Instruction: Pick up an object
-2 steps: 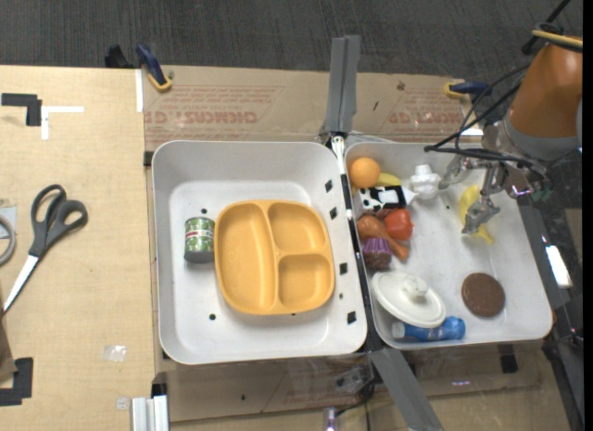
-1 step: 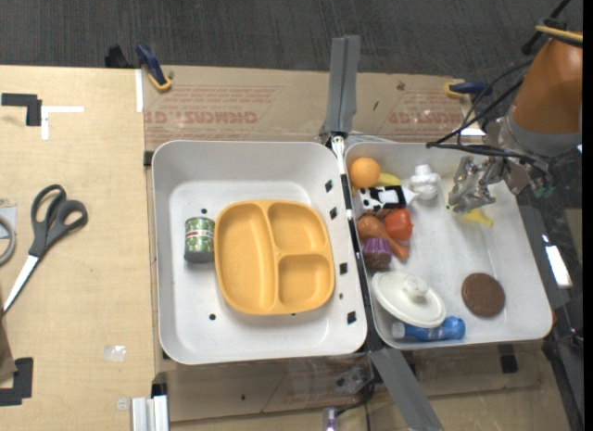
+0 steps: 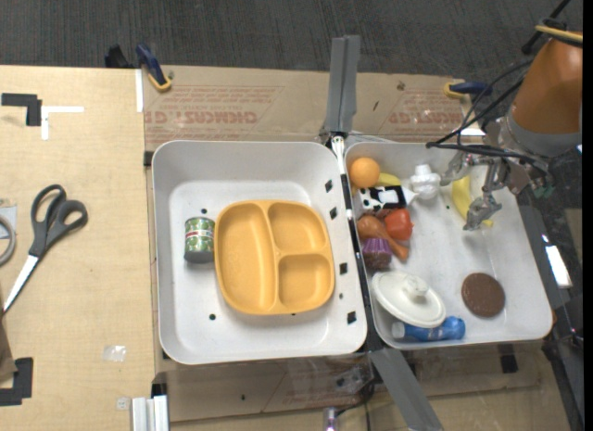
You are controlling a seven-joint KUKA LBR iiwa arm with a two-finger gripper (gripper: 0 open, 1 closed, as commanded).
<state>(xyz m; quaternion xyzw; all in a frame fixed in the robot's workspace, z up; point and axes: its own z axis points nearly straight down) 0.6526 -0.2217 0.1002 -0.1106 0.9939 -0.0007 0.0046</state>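
Two white bins (image 3: pixel 167 262) on the counter (image 3: pixel 74 309), claw (image 3: pixel 482 209) low in the right bin's far right corner beside a banana (image 3: pixel 460 196), cannot tell if it is apart or together, yellow tray (image 3: pixel 273 258) in the left bin

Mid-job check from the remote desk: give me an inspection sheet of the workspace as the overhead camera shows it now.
Surface: two white bins side by side, left bin and right bin, on a wooden bench.
Job's things: right bin holds an orange ball, white lid, brown disc, blue object and a yellow item.
Clutter: yellow divided plate and small can in the left bin.
Grippers: gripper over the right bin, beside the yellow item; nothing seen between its fingers.
Cables: black leads near the wrist.
Surroundings: scissors on the bench, cardboard behind.
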